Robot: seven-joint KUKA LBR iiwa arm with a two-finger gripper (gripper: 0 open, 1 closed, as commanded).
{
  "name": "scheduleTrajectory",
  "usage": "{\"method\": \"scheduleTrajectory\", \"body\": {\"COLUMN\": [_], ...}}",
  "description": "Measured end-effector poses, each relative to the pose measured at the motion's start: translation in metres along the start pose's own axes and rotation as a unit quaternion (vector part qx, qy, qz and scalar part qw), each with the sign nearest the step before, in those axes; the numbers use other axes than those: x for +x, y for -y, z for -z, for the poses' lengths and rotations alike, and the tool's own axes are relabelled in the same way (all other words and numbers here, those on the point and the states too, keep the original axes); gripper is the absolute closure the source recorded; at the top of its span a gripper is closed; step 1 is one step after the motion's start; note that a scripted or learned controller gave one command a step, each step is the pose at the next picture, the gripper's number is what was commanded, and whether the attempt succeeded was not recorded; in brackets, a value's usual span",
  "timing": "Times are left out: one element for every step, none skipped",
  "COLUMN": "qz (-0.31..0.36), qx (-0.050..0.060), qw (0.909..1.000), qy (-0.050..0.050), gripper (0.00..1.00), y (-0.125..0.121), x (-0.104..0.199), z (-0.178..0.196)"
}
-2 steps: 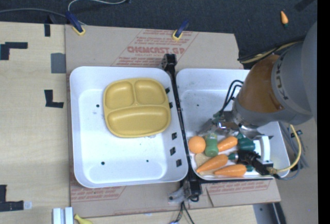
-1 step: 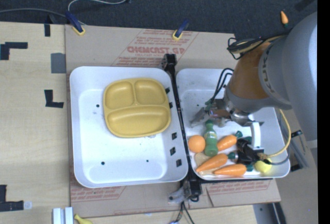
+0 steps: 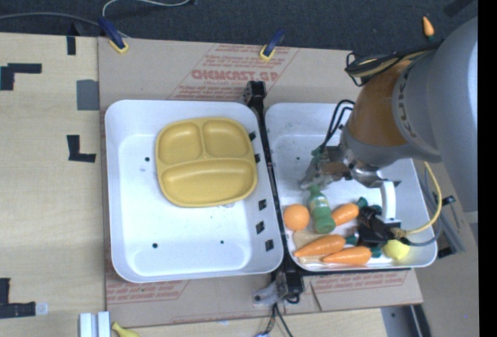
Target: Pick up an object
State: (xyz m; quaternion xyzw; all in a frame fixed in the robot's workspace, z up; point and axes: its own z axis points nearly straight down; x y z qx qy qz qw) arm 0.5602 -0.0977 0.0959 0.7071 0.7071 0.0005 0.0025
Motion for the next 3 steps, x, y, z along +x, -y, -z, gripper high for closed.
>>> {"method": "scheduleTrajectory", "body": {"qz": [0.001, 0.001, 0.001], "qx": [0.001, 0.002, 0.003], "qw": [1.0, 1.0, 1.0], "qy": [-0.002, -0.002, -0.002], "gripper": [1.0, 1.0, 1.0], "y": [-0.013, -0.002, 0.021], "x": [0.066, 0.127, 0.176], "z": [0.117, 0.13, 0.16]}}
